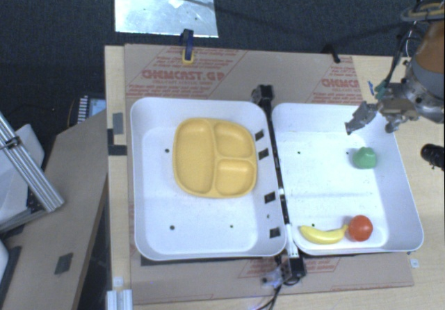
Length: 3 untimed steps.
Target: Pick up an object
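Yellow plastic, a divided plate (213, 157) lies in the middle of the left bin (149, 232). In the right bin (327, 128), a green object (363, 158) sits near the right wall, while a banana (322, 234) and a red-orange fruit (359, 228) touch along the near edge. The gripper (379, 118) hangs above the right bin's far right corner, just above the green object, holding nothing; whether it is released or clenched I cannot tell.

Your arm (430, 58) is pale grey with an orange band near the wrist, thin dark cables running alongside it, and a grey metal gripper (375, 118) with angular fingers.
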Each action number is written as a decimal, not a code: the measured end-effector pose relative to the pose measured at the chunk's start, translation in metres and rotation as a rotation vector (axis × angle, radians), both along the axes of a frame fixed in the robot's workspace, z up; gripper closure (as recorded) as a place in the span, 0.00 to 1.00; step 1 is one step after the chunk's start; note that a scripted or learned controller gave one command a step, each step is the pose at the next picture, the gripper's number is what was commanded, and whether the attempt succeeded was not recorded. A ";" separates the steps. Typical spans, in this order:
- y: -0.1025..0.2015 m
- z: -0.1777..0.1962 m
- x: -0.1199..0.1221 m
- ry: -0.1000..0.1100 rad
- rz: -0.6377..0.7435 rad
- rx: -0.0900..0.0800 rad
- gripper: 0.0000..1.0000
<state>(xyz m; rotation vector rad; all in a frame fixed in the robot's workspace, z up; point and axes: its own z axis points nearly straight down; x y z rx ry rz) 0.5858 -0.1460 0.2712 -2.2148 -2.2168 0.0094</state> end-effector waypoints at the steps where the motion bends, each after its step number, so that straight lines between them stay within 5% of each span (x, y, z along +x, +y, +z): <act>1: 0.000 0.007 0.002 -0.011 0.002 -0.002 0.00; 3: 0.009 -0.093 -0.004 -0.008 0.000 -0.001 0.00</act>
